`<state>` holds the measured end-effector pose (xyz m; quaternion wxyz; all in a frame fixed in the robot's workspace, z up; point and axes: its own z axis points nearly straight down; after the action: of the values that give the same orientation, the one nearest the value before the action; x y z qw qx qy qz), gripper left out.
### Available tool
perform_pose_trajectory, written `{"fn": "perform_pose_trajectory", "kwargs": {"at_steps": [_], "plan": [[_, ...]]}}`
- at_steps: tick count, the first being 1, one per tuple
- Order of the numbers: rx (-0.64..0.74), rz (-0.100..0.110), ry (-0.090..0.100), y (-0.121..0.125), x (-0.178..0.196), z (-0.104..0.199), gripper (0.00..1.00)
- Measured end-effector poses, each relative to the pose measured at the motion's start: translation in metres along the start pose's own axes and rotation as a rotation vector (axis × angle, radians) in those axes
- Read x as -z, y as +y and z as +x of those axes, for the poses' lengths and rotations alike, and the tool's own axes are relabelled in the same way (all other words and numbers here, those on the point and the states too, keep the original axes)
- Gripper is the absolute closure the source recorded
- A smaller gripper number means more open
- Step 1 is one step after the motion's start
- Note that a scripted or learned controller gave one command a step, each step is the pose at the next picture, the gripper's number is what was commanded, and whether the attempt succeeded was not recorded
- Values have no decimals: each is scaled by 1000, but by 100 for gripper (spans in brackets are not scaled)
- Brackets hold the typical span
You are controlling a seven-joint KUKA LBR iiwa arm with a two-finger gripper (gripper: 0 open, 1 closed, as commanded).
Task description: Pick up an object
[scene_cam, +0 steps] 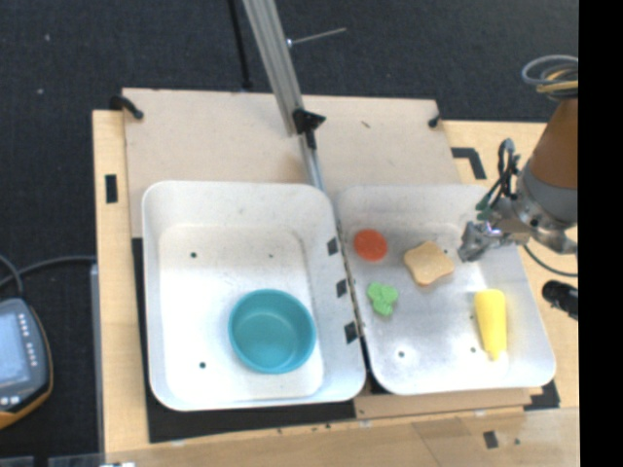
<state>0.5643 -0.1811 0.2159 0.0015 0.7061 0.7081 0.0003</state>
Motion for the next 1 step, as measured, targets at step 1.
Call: {"fn": "perform_pose_trajectory", "kwargs": {"at_steps": [1], "plan": [[1,-5,-1,2,54,-1,100]]}}
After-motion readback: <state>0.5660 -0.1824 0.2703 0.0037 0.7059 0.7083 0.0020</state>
